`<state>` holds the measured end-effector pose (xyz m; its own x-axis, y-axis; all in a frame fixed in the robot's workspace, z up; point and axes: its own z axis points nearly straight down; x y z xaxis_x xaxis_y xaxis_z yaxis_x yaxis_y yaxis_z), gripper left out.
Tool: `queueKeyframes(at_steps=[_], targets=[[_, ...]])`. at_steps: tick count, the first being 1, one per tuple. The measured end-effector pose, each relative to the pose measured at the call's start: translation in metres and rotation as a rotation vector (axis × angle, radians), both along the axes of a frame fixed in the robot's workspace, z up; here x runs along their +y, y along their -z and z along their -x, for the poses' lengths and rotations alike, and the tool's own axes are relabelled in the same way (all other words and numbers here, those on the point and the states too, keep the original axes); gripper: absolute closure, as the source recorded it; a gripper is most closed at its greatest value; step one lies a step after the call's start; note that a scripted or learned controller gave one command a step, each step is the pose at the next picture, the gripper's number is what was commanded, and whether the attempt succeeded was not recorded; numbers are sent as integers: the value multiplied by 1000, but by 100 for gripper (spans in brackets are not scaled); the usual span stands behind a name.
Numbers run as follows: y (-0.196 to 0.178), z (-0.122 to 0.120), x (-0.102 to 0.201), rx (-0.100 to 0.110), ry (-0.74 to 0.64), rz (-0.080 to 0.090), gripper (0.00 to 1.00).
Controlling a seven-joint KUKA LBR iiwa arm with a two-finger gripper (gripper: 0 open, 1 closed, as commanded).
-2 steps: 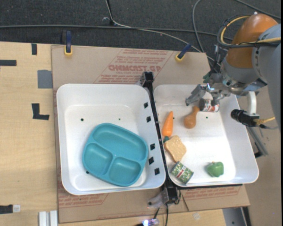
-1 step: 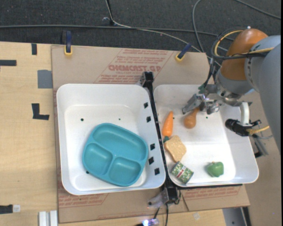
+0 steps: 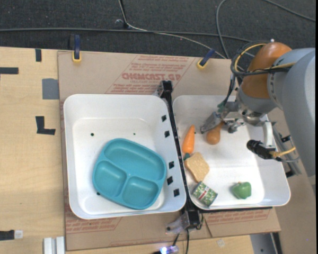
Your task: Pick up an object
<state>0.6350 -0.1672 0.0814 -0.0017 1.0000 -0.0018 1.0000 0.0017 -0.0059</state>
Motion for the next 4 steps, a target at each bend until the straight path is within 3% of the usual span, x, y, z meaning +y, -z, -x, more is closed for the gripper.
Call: queueKeyframes(at_steps=[1,3,4], targets=[[-10,-1,0,-3,-1,1,100],[-123,-11,2,-7,-1,-2,100],[-147,-12,3,-4,0,-3,100]])
